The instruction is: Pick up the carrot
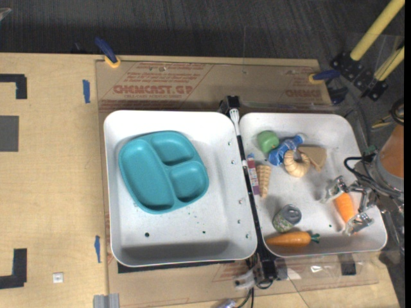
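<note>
Your gripper (347, 205) grips 1 orange piece; the carrot (290, 239) lies apart, so release and re-aim.

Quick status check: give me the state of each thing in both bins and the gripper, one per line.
Gripper: low in the right bin, an orange piece between its fingers.
Carrot: flat along the right bin's near wall, apart from the gripper.
Can: on its side, just above the carrot.
Croissant: lying flat.
Green toy: resting near the far wall.
Teal tray: flat in the left bin.
</note>
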